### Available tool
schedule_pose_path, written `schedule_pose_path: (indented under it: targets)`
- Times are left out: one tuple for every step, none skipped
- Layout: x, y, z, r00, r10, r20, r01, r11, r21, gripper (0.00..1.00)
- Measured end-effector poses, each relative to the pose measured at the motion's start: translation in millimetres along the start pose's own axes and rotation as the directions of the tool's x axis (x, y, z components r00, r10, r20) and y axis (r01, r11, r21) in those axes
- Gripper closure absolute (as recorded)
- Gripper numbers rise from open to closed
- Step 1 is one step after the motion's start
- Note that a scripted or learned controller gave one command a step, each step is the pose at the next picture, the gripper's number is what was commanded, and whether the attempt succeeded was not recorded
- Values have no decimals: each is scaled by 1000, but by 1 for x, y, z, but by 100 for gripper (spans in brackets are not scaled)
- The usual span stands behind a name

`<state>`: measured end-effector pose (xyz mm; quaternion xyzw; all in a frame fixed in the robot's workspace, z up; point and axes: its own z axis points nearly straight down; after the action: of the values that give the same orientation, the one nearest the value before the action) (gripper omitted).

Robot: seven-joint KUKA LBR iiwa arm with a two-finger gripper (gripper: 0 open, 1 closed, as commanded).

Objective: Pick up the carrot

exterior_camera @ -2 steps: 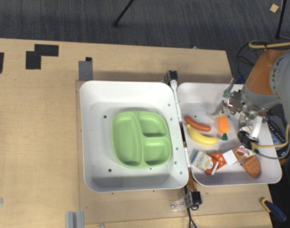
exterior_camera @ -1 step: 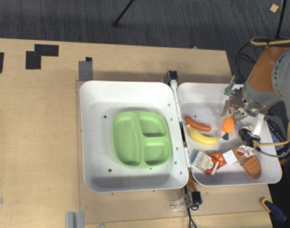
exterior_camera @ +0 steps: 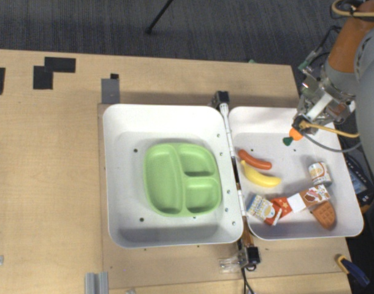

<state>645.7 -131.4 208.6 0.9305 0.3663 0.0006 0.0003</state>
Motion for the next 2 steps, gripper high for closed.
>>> schedule_pose_path:
  targets:
    - [0, 0, 0, 1000, -1, 0, 1, 1000, 0, 0]
    - [13, 5, 124, 983, 183, 5, -183, 983, 5, 0]
